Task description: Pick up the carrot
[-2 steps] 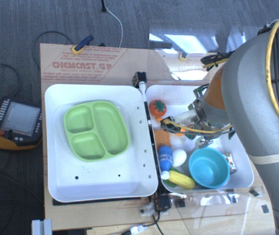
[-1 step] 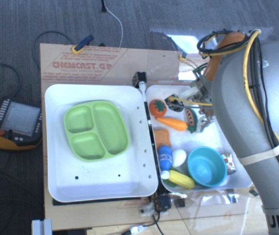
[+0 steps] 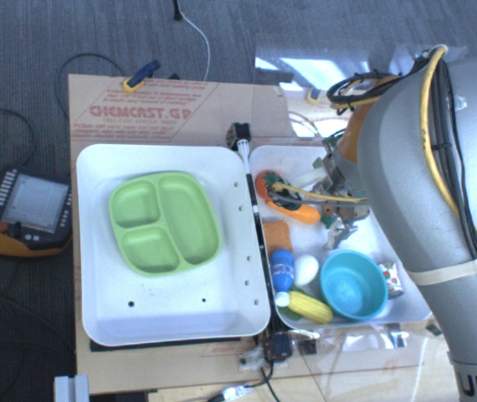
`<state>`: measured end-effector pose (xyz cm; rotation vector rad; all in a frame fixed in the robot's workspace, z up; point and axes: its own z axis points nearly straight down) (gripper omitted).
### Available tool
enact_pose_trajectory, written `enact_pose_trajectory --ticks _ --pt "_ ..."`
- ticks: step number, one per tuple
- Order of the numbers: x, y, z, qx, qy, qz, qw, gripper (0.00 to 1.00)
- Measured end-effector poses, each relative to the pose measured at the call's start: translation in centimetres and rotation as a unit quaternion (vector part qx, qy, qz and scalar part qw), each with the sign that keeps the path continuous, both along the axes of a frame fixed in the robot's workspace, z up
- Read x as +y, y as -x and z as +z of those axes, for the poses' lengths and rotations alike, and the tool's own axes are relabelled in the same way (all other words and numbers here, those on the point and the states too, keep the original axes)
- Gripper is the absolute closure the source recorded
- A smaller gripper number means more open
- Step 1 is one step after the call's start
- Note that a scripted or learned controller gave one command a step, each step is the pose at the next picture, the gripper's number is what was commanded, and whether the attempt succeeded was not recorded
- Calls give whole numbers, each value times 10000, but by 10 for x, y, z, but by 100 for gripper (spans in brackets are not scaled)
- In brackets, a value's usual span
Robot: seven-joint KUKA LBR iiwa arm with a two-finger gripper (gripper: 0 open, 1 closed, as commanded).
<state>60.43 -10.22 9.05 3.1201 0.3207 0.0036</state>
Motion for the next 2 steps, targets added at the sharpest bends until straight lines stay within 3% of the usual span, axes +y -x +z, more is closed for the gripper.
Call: enact_pose_trajectory --ticks 1,2 --pt "8 51 11 -371 46 546 9978 0" --pt "11 56 2 -115 -26 130 9998 0"
